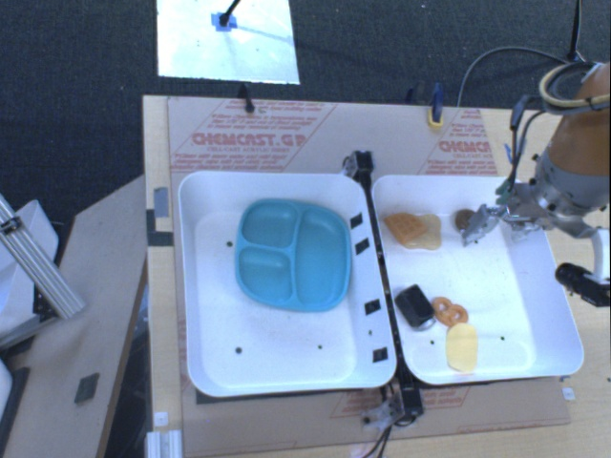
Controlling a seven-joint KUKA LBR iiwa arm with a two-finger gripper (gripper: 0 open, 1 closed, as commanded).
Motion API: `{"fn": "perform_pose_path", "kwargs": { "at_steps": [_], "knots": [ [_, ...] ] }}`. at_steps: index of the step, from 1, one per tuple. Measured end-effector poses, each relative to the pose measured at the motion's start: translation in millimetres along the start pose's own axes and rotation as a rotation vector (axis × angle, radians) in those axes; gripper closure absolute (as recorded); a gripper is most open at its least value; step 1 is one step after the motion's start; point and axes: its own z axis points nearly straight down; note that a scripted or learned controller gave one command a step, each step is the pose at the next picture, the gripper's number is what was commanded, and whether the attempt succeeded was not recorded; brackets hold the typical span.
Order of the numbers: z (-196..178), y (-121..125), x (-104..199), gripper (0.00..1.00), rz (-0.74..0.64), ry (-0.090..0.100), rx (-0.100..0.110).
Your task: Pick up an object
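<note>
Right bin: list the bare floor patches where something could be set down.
Right bin: bare floor between the black block and the right wall; also the near-right corner past the yellow piece. Crowded along the far end by the orange piece and gripper.

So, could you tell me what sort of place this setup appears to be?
Most likely a robotics lab bench for grasping trials. Two white bins sit side by side on a board, holding test items like a blue plate and a pretzel, and an arm's end effector reaches over the right bin.
</note>
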Motion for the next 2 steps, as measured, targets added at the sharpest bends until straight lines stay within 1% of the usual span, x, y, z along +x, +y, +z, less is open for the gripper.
{"fn": "perform_pose_path", "kwargs": {
  "at_steps": [1, 2],
  "knots": [
    [-7.9, 2.6, 0.5, 0.00, -0.003, -0.003, -0.014],
    [36.8, -2.0, -5.0, 0.00, 0.000, -0.002, -0.012]
  ]
}}
